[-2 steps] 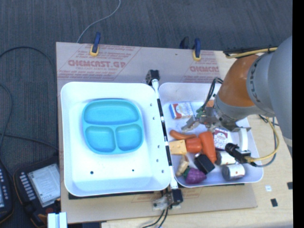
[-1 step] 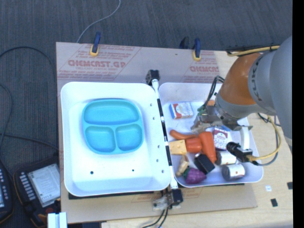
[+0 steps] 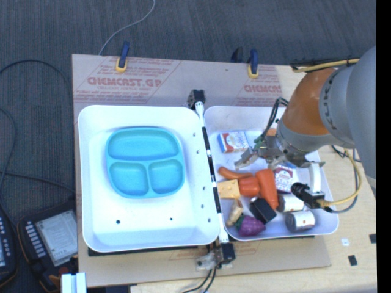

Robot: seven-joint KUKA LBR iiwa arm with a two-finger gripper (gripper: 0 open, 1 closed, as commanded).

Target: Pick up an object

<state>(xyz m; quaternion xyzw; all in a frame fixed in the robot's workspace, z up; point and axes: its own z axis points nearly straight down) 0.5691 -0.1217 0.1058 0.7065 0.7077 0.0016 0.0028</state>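
Overhead, two shallow white bins sit side by side on a cardboard-covered bench (image 3: 122,81). The left bin (image 3: 91,224) fills the middle-left of the frame and holds a blue divided plate (image 3: 145,162) with three compartments, lying flat in the bin's upper half. The right bin (image 3: 229,118) lies at centre-right and carries a heap of small objects.

From the right edge the grey arm (image 3: 357,102) reaches in, its orange band (image 3: 305,105) over the upper part of the right bin. The gripper (image 3: 259,154) hangs low over the middle of that bin, just above the heap. Its fingers look slightly apart with nothing between them, though the dark metal blurs into the clutter and I cannot tell for certain.

Just up and left of the gripper lies a small red-and-white packet (image 3: 233,141). Below the gripper an orange carrot (image 3: 235,174) lies across the bin, pointing left, touching a larger orange-red piece (image 3: 259,185) beside it. A tan wedge like a cheese slice (image 3: 228,190) sits under the carrot's tip. Lower down, a black block (image 3: 263,210) leans against the orange-red piece, and a purple toy (image 3: 250,226) rests near the bin's lower rim. A grey cylinder (image 3: 300,220) lies in the lower right corner, with a white tube (image 3: 315,177) above it along the right wall.

Two blue clamps (image 3: 124,52) grip the cardboard's upper edge, and a handheld control pendant (image 3: 46,237) lies at the lower left of the frame.
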